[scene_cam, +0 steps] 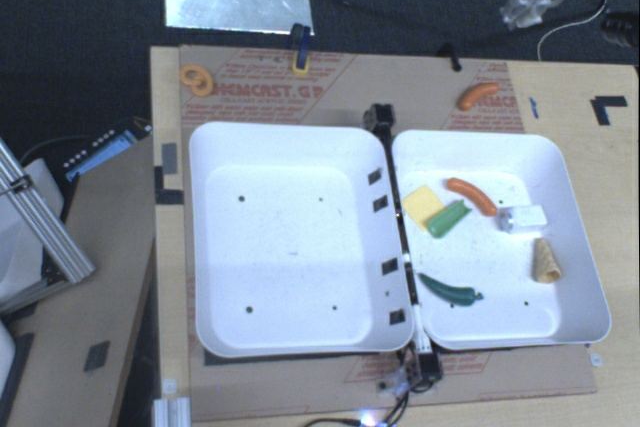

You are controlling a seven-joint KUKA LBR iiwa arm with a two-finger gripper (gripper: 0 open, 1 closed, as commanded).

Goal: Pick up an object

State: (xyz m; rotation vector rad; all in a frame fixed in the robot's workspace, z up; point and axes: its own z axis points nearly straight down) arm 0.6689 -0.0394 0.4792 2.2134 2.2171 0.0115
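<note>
Two shallow white bins sit side by side on a counter (pixel 330 85). The left bin (pixel 290 240) offers open floor from wall to wall. The right bin (pixel 575 245) is more crowded: a yellow block (pixel 421 204) touches a light green piece (pixel 448 218), with an orange sausage (pixel 470 194) just beside them and a small white block (pixel 521 217) near that. A tan cone (pixel 545 261) lies by the right wall, and a dark green pepper (pixel 449 291) lies near the front. Bare floor remains along the back wall and at the front right corner. A black hinged divider (pixel 393 215) runs between the bins.
</note>
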